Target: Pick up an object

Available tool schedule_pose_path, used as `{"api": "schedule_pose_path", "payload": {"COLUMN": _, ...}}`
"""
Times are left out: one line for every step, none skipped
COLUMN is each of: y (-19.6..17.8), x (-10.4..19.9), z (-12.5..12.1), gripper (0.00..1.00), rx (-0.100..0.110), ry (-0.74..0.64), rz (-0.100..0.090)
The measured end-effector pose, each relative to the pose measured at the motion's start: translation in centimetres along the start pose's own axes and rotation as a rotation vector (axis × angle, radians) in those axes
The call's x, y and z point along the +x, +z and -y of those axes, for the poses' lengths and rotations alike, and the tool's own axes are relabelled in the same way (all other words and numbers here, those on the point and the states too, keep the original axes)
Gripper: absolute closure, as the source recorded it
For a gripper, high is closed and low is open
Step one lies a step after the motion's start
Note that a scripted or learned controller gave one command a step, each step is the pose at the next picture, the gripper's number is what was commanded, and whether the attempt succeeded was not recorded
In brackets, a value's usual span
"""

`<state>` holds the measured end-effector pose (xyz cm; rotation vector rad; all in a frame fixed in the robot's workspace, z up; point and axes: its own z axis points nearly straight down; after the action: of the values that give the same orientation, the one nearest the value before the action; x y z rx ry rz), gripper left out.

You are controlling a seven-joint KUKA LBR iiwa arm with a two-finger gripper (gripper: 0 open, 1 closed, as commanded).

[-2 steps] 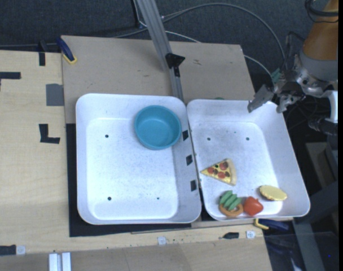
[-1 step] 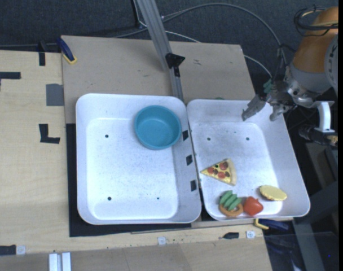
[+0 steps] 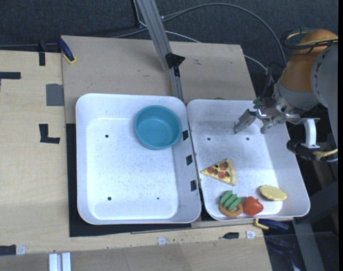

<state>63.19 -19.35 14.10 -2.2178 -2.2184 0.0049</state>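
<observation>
Four toy foods are seen in the right bin (image 3: 284, 168): tomato (image 3: 252, 206), greens (image 3: 230, 202) and bun (image 3: 272, 193) nearest, pizza slice (image 3: 220, 171) beyond. Farther, the fingers (image 3: 241, 123) are spread above bare floor, nothing pinched. No object is lifted yet.

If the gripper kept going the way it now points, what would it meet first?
The gripper points down and leftward over the right bin. It would probably meet that bin's bare white floor first, well above the pizza slice in the picture. Its height above the bin is unclear from this view.
</observation>
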Motion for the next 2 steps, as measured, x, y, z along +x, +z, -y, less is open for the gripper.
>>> {"api": "schedule_pose_path", "payload": {"y": 5.3, "x": 0.1, "z": 0.1, "gripper": 0.0, "rx": -0.001, "ry": 0.0, "rz": 0.0}}
{"api": "schedule_pose_path", "payload": {"y": 4.0, "x": 0.1, "z": 0.0, "gripper": 1.0, "rx": -0.005, "ry": -0.001, "rz": 0.001}}
